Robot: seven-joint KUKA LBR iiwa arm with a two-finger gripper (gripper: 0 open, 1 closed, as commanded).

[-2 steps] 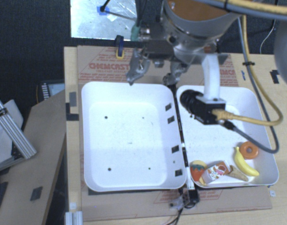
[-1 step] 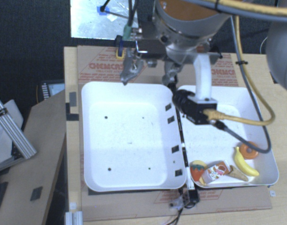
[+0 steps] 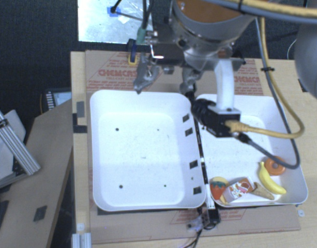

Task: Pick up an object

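My gripper [image 3: 163, 87] hangs high over the far rim between the two bins, its fingers spread open with nothing between them. The left fingertip [image 3: 140, 87] sits above the far edge of the left bin [image 3: 104, 138]. Several small objects lie in the near corner of the right bin [image 3: 290, 138], well away from the gripper: a yellow banana [image 3: 271, 180], an orange round piece [image 3: 275, 166], a red-orange fruit [image 3: 219, 188], a white and red packet [image 3: 238, 188] and a tan cone-shaped piece [image 3: 262, 192].
A black box [image 3: 215, 120] on the arm trails a yellow cable [image 3: 267, 133] over the right bin. A metal rail [image 3: 13, 143] leans at the bench's left side. The bins rest on cardboard [image 3: 111, 71].
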